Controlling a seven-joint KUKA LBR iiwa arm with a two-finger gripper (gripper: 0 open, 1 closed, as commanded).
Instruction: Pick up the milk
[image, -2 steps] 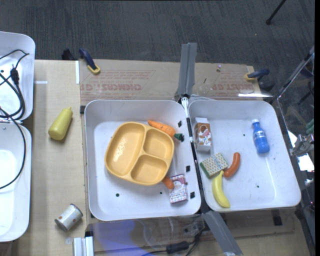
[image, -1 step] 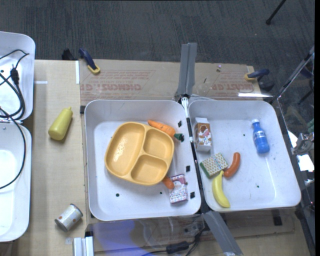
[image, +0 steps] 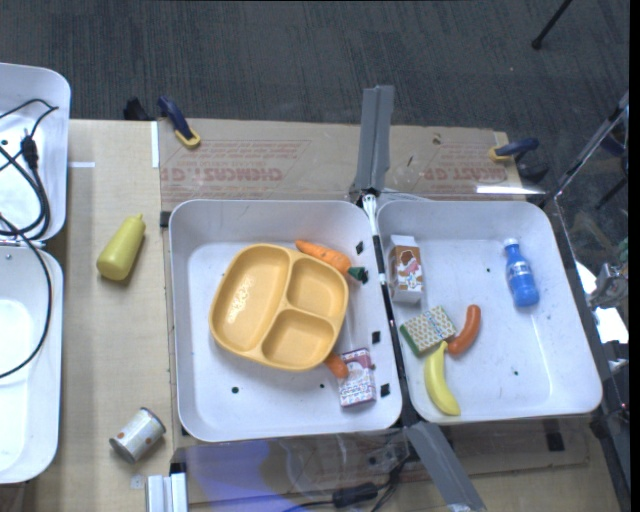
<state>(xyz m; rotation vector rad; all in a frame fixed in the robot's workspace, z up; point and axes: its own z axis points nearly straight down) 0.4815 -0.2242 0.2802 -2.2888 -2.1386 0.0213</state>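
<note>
White-and-brown little milk carton (image: 405, 272) lies in the right bin (image: 560, 300), upper left, just beside the divider. Can't tell the gripper's state. I'd drop straight down across its narrow sides, clear of the checkered packet (image: 428, 328) below it

The milk (image: 405, 272) is a small carton, white with a brown and red printed face. It lies on its side on the floor of the right bin (image: 560, 400), close to that bin's left wall and towards its far end, long axis running roughly front to back. Nothing touches it.
</note>
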